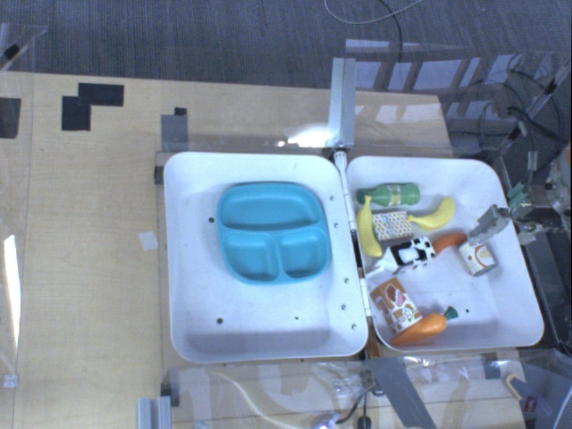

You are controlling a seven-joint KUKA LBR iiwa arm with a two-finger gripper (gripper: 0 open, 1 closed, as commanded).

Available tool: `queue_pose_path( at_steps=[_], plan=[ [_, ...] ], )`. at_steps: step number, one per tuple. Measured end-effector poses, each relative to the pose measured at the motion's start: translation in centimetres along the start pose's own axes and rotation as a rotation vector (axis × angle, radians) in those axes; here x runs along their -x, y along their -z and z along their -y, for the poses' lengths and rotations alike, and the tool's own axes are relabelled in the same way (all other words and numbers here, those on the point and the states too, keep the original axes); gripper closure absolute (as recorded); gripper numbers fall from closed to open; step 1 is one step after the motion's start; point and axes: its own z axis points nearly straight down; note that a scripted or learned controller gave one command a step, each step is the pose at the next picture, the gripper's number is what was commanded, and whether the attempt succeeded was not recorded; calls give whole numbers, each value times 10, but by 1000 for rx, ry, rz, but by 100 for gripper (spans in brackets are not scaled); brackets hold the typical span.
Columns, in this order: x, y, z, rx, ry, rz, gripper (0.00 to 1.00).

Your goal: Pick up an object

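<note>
Two bins (188, 266), pincer (490, 222) above carton (478, 257)

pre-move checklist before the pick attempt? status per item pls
1. Pincer over the right bin: ok, near its right wall.
2. Finger state: cannot tell.
3. Nothing held yet: cannot tell.
4. Closest target free: ok, small white carton sits apart from the other items.
5. Clutter at the bin's left: not ok, banana, green bottle and patterned box crowd together.
6. Blue divided tray out of the way: ok, in the left bin.
</note>
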Motion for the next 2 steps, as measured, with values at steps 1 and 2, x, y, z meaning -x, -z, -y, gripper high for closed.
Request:
queue_pose_path(
  at_steps=[1, 2],
  plan=[
    [33, -29, -82, 0, 65, 0, 0],
    [32, -109, -116, 1, 174, 0, 0]
  ],
)
